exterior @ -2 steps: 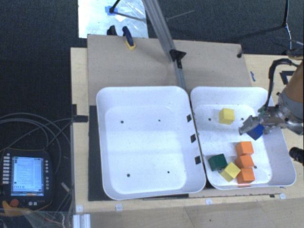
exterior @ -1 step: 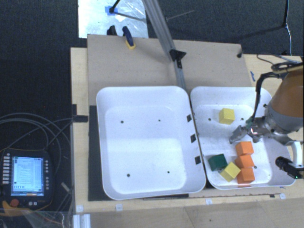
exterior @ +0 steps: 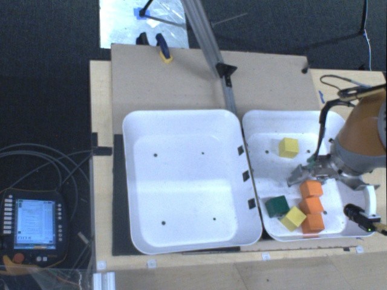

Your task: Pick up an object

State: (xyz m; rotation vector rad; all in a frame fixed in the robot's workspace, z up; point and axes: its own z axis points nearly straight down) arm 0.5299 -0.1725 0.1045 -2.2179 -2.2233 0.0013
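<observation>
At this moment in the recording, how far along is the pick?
Done: the arm has reached into the right bin, with the gripper low beside the top orange block. In hand: nothing visibly lifted; all blocks, including the yellow block and green block, lie on the bin floor. Left: grasp and lift.

Bright, even light falls from above, and the two white bins (exterior: 181, 180) are nearly washed out, their walls losing detail. Soft shadows gather inside the bin rims and under the small blocks (exterior: 311, 205). A shiny sheet (exterior: 121, 11) on the dark floor glares. The whole picture is slightly soft and grainy, with fine detail smeared.
</observation>
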